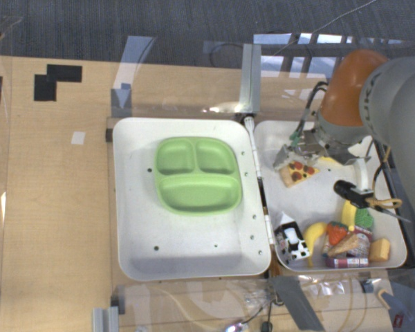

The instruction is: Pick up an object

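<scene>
One target: pizza slice toy (297, 172), right bin (277, 206), far end.
Handling: I judge it light, stiff; pinch its edges.
Gripper (301, 146): fingers unreadable.

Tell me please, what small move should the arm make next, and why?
Probably lower a little onto the pizza slice toy: the gripper hovers just above it in the right bin, and nothing is seen between its fingers.

Divided tray (197, 175) in left bin (135, 254), toys (342, 237) in right bin (277, 133)
</scene>
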### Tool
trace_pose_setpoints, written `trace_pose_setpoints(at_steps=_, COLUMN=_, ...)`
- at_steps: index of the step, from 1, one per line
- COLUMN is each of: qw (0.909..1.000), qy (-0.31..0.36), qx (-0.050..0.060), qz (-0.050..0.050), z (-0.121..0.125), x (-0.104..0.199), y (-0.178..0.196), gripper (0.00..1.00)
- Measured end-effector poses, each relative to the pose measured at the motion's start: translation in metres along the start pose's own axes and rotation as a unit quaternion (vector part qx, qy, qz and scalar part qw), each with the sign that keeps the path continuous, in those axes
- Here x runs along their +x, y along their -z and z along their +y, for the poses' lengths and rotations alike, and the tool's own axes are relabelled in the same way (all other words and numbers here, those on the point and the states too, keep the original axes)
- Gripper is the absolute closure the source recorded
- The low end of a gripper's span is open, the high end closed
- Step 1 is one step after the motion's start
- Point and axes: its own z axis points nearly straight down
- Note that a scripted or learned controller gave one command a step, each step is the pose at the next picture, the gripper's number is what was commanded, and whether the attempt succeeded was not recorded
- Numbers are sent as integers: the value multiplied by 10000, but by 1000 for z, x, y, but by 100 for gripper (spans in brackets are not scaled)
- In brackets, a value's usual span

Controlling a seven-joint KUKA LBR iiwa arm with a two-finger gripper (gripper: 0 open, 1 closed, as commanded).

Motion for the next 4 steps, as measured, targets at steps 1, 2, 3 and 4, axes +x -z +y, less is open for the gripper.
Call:
trace_pose_setpoints(at_steps=1, qw=10000, qy=0, qx=-3, qz=5, z=1, x=1, y=8, gripper=100)
trace_pose_setpoints(at_steps=2, qw=9988, qy=-491, qx=11, qz=-1, z=-4, x=-43, y=66, gripper=100)
trace_pose_setpoints(at_steps=3, qw=9988, qy=-490, qx=13, qz=0, z=-4, x=-42, y=65, gripper=0)
trace_pose_setpoints(at_steps=4, qw=9996, qy=-284, qx=5, qz=-1, z=12, x=-75, y=2, gripper=0)
